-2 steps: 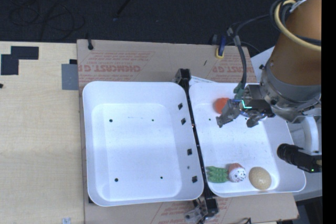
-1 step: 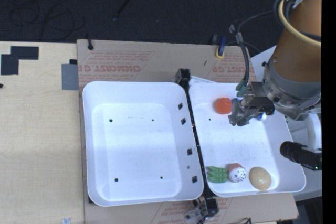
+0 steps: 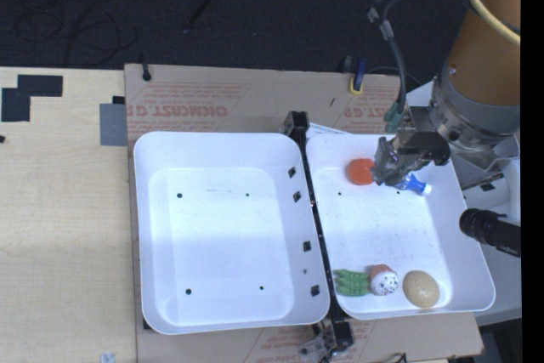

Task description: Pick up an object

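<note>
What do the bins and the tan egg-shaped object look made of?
Bins: apparently thin molded plastic, smooth white, with rounded corners and a soft sheen. Tan egg-shaped object: matte, lightly speckled surface; possibly foam, plastic or wood, which the view cannot settle.

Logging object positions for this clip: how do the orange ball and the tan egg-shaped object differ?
The orange ball lies at the right bin's far end, right beside the pincer; the tan egg-shaped object lies at the near end, away from it. The ball is bright orange, the egg pale tan. Both are rounded and rest in the same bin.
</note>
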Action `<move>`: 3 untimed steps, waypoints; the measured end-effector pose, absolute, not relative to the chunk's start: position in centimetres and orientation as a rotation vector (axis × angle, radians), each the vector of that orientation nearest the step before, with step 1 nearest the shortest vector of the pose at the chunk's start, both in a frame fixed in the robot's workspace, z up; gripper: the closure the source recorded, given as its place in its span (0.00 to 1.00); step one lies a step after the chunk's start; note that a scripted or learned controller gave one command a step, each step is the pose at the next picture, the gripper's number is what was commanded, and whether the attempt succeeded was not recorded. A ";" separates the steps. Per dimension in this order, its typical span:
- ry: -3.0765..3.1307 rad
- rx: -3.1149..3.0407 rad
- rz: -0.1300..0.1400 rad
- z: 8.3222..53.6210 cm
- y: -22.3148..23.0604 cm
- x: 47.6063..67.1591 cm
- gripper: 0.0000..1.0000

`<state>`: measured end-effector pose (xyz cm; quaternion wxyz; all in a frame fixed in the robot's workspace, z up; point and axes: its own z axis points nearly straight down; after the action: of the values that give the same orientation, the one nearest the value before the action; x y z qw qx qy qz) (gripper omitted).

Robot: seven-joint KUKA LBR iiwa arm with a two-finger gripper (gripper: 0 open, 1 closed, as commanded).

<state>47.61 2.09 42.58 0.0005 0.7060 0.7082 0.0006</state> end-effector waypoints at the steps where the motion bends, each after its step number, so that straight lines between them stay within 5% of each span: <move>1: 2.229 2.215 0.001 45.3 7.8 47.6 1.00; 2: 2.214 2.222 0.006 54.3 2.2 47.6 1.00; 3: 2.230 2.230 -0.024 39.6 4.9 47.4 1.00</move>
<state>47.45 4.85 39.59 -0.0058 0.7071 0.7071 -0.0076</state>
